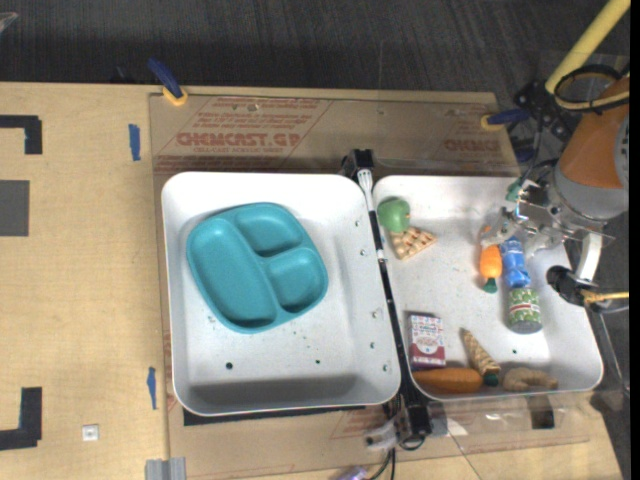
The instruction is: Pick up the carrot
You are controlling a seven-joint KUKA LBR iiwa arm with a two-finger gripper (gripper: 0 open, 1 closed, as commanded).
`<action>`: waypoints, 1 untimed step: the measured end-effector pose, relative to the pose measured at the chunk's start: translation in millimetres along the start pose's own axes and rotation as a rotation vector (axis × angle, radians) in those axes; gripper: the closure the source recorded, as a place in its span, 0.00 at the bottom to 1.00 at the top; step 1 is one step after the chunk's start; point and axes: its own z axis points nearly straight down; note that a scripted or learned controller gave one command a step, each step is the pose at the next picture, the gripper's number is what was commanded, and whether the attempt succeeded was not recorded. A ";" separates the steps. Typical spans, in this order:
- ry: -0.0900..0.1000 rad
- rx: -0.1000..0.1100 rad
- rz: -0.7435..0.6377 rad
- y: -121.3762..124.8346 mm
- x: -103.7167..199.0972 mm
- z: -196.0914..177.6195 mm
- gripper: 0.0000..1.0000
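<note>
**Arm reaching over the right bin toward the carrot**

A robot arm (595, 158) is leaning in over the right bin (440, 193), one of two shallow white bins sitting side by side on a tan surface (80, 268). The carrot (489, 266), a small orange toy with a green tip, is lying in this bin just beside a blue bottle (516, 286), which is on the carrot's far side from the left bin. The gripper (520, 223) is hanging just above the carrot's upper end, among metal parts that blur together, so whether it is spread or pressed together cannot be told.

Taking the carrot well is likely a matter of coming down centred on its orange body, with the grip running across its short width, not along its length. The bottle lying so close is the main risk: a finger could land on it or nudge it instead.

Elsewhere near the carrot, a green apple (393, 213) and a waffle piece (412, 241) are lying toward the left bin. A small carton (426, 338), a cone (479, 353) and a sausage (448, 378) are lying toward the front wall. The left bin (200, 378) is holding a teal tray (258, 265).
</note>
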 end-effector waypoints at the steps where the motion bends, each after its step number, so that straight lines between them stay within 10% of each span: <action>1: -0.005 -0.017 -0.240 -53.2 39.6 9.4 1.00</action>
